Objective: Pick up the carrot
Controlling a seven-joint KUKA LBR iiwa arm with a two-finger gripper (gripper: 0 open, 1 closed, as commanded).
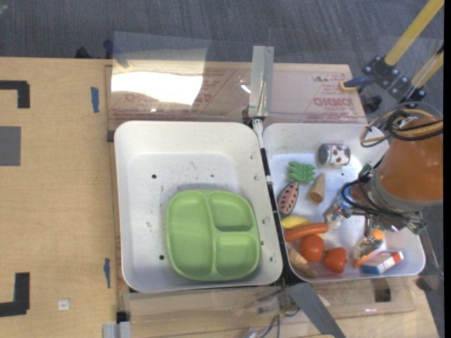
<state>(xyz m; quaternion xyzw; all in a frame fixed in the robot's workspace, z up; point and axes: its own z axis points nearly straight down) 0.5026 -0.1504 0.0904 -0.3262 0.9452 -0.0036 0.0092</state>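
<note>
The carrot (306, 231) lies in the right bin (282, 138), near that bin's left wall and toward its near end, an orange stick slanting slightly upward to the right. It is not yet lifted. The arm (414, 162) hangs over the right half of the same bin, and the pincer (356, 225) sits low among the toys just right of the carrot's right end. Whether the pincer is open or closed cannot be told; the metal parts blur together and nothing can be seen gripped in it.

This looks like the approach step, with the grasp still to come. The next move likely calls for a shift left so that the pincer centres over the carrot, turned so as to close across its thin width, and then a descent.

The crowding is the trouble. A yellow piece (294, 222) touches the carrot on its far side, and a red tomato (312, 248) presses against it on the near side, with a second tomato (335, 260) just beside that. A misjudged descent could catch one of these instead. Farther off lie a green leafy toy (301, 170), a speckled brown piece (287, 198), a small cone (318, 186) and a can (332, 154). A red and white box (381, 262) rests near the right corner. The left bin (134, 189) carries a green divided plate (211, 235), well apart from the work, on the table (49, 189).
</note>
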